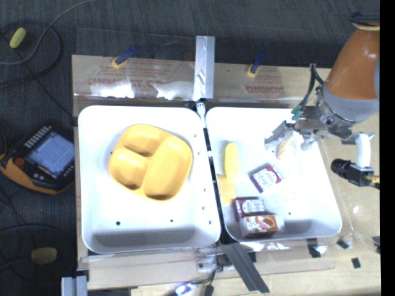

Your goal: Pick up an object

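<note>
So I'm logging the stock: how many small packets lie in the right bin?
2: a purple-and-white packet mid-bin, and a brown packet near the front wall. The pincer may hide something more.

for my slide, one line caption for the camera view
KUKA arm's gripper over the right bin; yellow tray in the left bin.
</note>
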Tool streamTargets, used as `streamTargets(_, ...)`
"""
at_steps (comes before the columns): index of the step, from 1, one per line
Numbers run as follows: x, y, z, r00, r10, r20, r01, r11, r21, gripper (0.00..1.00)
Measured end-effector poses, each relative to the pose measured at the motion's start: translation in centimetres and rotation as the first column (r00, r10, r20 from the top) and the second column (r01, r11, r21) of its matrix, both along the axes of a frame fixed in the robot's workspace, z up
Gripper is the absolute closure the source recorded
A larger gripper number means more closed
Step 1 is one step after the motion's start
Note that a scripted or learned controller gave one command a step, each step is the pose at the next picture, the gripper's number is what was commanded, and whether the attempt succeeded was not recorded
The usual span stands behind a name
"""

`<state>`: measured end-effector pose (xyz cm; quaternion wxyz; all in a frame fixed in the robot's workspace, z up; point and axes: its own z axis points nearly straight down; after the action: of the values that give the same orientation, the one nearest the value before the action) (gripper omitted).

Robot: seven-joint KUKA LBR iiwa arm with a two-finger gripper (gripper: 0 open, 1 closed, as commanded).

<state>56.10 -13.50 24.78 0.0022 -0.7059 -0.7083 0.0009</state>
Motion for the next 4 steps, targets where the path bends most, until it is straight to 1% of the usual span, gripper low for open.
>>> streamTargets(1, 1.0, -0.1, -14.3, 1.0, -0.007, 0.002, 0.007, 1.0, 0.0, 0.0)
streamTargets(2, -3.7, -2.8, -15.7, 0.994, 0.107, 0.021, -0.107, 0.994, -0.006, 0.0)
streamTargets(3, -6.8, -1.5, -15.6, 0.994, 0.102, 0.033, -0.102, 0.995, -0.015, 0.0)
streamTargets(4, -6.8, -1.1, -14.9, 0.994, 0.107, 0.028, -0.107, 0.994, -0.007, 1.0)
